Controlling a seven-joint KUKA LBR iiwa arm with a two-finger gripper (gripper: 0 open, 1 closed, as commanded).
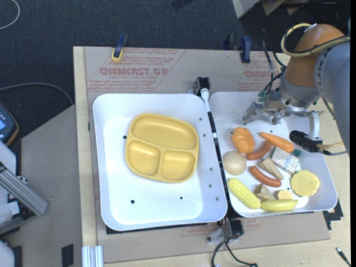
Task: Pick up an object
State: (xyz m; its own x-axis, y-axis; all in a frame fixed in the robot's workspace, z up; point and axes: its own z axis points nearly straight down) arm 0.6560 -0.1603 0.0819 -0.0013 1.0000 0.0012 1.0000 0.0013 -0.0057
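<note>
A: From my remote station I see the end effector (272, 109) poised over the far end of the right bin (329, 178); whether it is apart or together I cannot tell.

B: And the objects?

A: All toy food, crowded in that bin's near half. An orange pepper (243, 139) lies beside a carrot (276, 142), long axis running from far-left to near-right. Two sausages (265, 175) slant nearby, one touching the pepper. A pale onion (234, 163) sits by the bin's left wall, a corn cob (244, 193) angled below it, a banana (278, 205) lying along the near edge.

B: Anything else?

A: A silver-wrapped block (286, 161), a yellow round slice (305, 183). The left bin (108, 166) on the desk (83, 93) carries a yellow divided plate (162, 147).
</note>
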